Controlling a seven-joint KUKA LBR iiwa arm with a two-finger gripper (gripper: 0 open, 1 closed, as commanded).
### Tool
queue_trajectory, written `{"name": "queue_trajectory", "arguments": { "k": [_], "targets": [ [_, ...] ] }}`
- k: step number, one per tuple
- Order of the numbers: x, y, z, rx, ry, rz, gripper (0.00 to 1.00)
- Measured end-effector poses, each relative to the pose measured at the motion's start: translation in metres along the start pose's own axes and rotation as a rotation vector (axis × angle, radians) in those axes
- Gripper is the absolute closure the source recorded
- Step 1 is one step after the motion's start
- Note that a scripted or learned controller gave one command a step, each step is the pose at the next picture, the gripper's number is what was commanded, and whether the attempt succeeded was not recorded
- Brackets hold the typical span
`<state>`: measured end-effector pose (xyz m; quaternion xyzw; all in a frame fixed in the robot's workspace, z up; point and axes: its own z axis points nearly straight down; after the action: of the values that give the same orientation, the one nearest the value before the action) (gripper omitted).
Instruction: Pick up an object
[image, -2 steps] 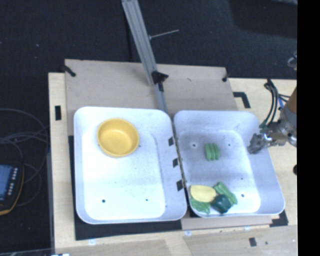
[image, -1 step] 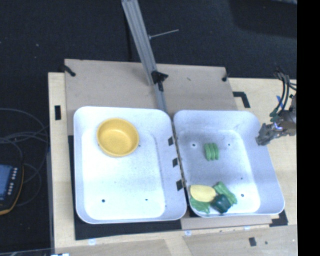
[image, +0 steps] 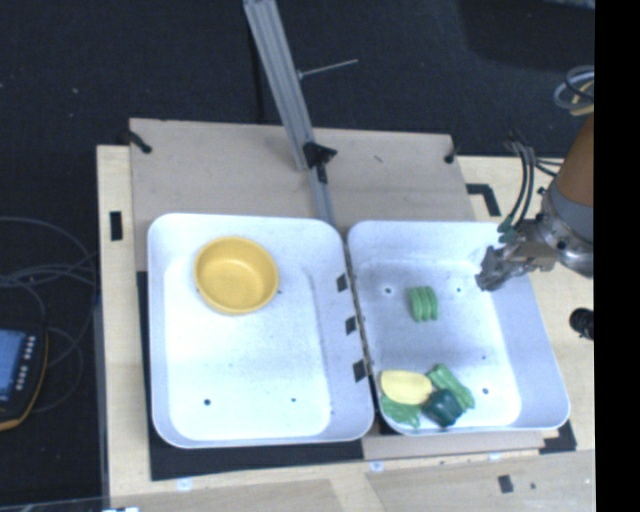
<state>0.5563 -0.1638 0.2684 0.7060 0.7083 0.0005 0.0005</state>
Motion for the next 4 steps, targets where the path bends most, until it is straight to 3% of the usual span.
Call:
{"name": "queue_trajectory", "arguments": {
  "k": [3, 4],
  "targets": [
    [0.144, 0.025, -0.002, 0.001, 0.001, -0.001, 1.00],
    [0.193, 0.034, 0.015, 0.002, 0.000, 0.000, 1.00]
  ]
}}
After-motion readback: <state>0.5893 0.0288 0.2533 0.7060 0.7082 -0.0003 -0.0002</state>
